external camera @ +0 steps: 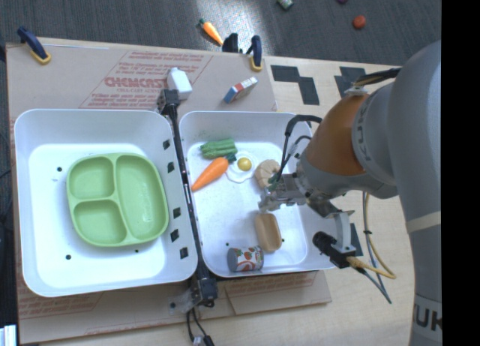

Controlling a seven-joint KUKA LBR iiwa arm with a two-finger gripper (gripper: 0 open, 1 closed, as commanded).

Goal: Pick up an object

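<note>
Several small things lie in the right bin (196,256) under me, and any of them would serve: a carrot (209,173) beside a green bean pod (218,148), a fried egg (241,168), a pale roll-like piece (264,173) partly tucked under my wrist, a tan bread roll (268,231) and a small can (244,260) lying on its side near the front wall. My gripper (274,200) hangs low between the pale piece and the bread roll, closest to those two, so I judge one of them to be my target. Whether I am spread or closed I cannot tell; my own wrist and cabling cover the tips, and nothing can be seen held in them. My arm (352,145) reaches in over the bin's right wall, which suits the items crowded on that side. In the left bin (30,142) a green divided plate (118,199) sits flat, well apart from my work.
</note>
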